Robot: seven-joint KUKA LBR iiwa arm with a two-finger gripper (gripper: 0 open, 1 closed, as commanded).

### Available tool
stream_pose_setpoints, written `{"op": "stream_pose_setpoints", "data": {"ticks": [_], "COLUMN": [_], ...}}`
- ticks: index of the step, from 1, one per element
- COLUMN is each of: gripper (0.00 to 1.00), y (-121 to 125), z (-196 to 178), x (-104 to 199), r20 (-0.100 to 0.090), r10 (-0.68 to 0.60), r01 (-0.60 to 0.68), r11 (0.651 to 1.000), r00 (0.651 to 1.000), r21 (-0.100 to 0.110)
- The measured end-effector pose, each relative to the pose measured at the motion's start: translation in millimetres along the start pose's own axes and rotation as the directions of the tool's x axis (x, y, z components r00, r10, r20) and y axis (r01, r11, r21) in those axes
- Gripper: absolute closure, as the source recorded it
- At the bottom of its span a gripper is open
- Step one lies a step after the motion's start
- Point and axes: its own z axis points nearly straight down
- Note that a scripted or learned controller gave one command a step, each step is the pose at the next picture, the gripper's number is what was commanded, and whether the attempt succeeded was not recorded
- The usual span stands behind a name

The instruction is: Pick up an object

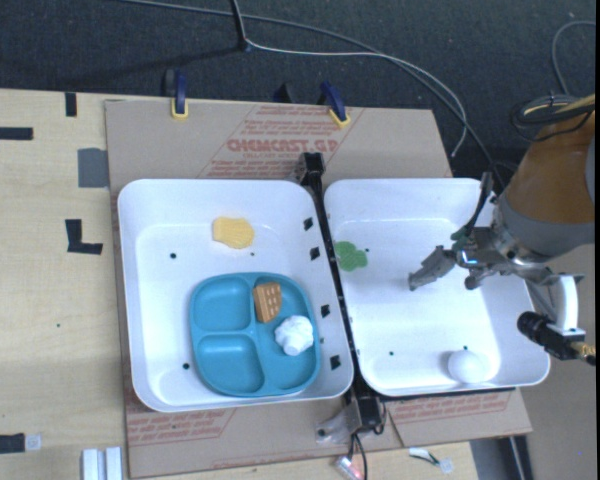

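Two shallow white bins sit side by side on the worktop (40,268), over a sheet of cardboard. The right bin (410,200) carries a small green object (351,257) near its left wall and a white ball (469,366) close to its near rim, the two well apart. The left bin (140,298) carries a yellow piece (233,232) on its floor and a blue divided tray (225,353); a brown waffle-like piece (267,301) and a white crumpled lump (295,335) lie in the tray's compartments.

The claw (450,269) hangs over the middle of the right bin, its fingers spread apart and angled toward the left; nothing lies between them. It stands between the green object and the ball, touching neither.

Assessment: the green object is the nearest candidate and lies roughly in line with the fingers. It looks small, low and light, probably soft or rubbery plastic, so it should take a firm squeeze without damage. Its irregular outline suggests taking it across the narrowest part, from directly above. The adjacent bin wall leaves little room for the finger on that side. The white ball appears smooth and round; it may roll or slip out of a pinch unless taken squarely across its widest part. Material of either cannot be confirmed at this resolution.
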Motion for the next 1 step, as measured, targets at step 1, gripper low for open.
{"op": "stream_pose_setpoints", "data": {"ticks": [1], "gripper": [0.00], "y": [5.8], "z": [22.2], "x": [-14.0], "r20": [0.000], "r10": [0.002], "r01": [-0.002], "r11": [1.000], "r00": [1.000], "r21": [0.002]}}
